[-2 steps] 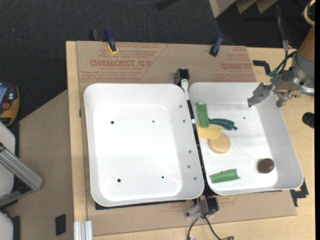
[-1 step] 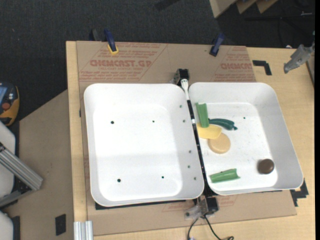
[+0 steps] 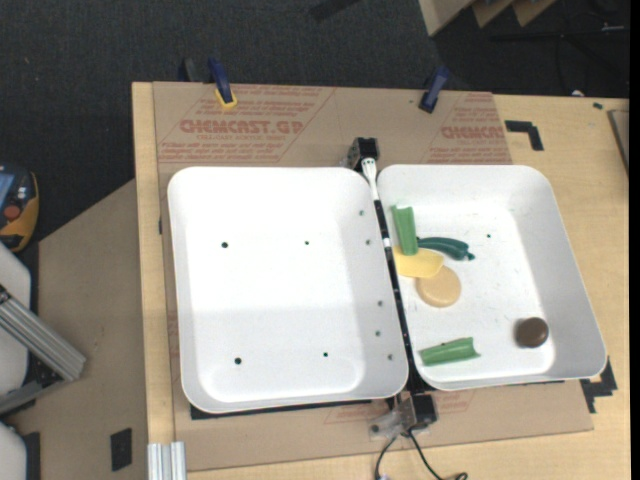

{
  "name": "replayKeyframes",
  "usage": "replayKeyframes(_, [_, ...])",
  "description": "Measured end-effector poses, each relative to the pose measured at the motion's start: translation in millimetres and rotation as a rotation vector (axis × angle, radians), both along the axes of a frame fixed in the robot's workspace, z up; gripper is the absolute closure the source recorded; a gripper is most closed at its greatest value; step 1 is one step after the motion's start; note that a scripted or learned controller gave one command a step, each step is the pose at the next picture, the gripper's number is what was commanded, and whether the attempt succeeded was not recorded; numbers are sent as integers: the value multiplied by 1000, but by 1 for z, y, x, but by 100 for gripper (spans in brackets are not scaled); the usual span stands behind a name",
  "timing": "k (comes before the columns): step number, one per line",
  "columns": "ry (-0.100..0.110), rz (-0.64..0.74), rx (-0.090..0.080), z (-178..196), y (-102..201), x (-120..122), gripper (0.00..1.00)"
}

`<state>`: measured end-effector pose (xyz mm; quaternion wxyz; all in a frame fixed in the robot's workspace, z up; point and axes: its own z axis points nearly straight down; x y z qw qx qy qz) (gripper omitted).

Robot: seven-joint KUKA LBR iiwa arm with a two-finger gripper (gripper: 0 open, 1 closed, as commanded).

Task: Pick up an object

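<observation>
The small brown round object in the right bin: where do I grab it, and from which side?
Take the small brown round object across its middle, straight from above. It sits alone near the right white bin's lower right corner, well apart from the green piece; the rim close by probably crowds any sideways approach.

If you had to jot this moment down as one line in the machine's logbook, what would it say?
left bin: bare | right bin: green bar, teal piece, yellow piece, tan disc, green block, brown ball | nothing picked yet

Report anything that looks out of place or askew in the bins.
Nothing looks spilled or damaged. The objects crowd the right bin: a green block, teal piece, yellow piece and tan disc touch or overlap near its left wall.
</observation>
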<state>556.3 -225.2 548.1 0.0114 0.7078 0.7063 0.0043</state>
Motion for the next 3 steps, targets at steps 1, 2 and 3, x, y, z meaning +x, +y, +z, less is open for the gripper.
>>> replayKeyframes(1, [15, 3, 4, -1, 1, 3, 100])
replayKeyframes(2, [24, 6, 11, -13, 40, 8, 100])
replayKeyframes(3, [23, 8, 11, -12, 89, 3, 100])
